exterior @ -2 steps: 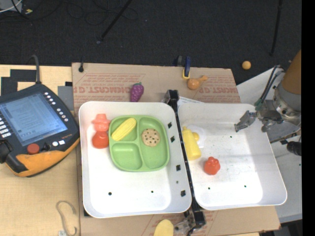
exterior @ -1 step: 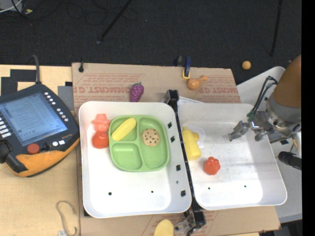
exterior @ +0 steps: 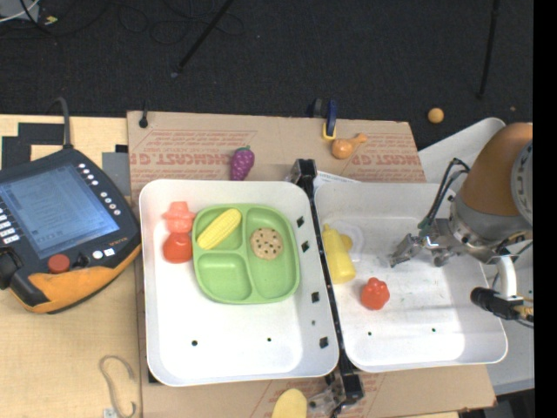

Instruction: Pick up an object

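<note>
My gripper (exterior: 420, 252) hangs low over the right bin (exterior: 435, 342), in its right half, with the arm coming in from the right. Its fingers are spread open and nothing sits between them. A red pepper-like toy (exterior: 375, 293) lies on the bin floor, below and to the left of the gripper and apart from it. A yellow bottle (exterior: 338, 253) lies along the bin's left wall, farther left of the gripper.
The left bin (exterior: 226, 355) holds a green divided plate (exterior: 235, 281) with a corn cob (exterior: 218, 226) and a cookie (exterior: 266, 243), plus two red-orange toys (exterior: 177, 233) beside it. Purple grapes (exterior: 242, 161) and an orange toy (exterior: 345, 146) lie behind the bins. A teach pendant (exterior: 61, 225) rests at left.
</note>
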Tool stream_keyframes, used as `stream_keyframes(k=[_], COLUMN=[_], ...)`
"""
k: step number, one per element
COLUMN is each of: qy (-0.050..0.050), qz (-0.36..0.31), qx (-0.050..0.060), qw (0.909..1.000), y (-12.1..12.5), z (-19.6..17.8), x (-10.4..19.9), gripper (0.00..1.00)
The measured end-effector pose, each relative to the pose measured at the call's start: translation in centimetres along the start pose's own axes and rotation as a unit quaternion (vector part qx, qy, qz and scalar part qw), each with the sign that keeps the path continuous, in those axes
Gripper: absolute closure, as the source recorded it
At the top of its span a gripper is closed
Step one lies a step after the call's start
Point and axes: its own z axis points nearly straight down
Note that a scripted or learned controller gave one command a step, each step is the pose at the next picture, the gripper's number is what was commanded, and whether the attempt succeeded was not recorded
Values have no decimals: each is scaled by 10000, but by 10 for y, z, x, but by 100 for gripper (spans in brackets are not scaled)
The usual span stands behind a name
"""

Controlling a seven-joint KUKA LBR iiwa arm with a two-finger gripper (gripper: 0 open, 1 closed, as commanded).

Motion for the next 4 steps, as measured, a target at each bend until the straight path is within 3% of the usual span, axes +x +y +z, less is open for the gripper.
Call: stream_keyframes(k=[1,2,4], qy=[-6,-5,-18], qz=[7,18,46], qx=[-21,-22,-47], qw=[10000,10000,10000], y=[0,0,-15], z=[5,-6,-97], x=[1,0,-6], gripper=[0,100,100])
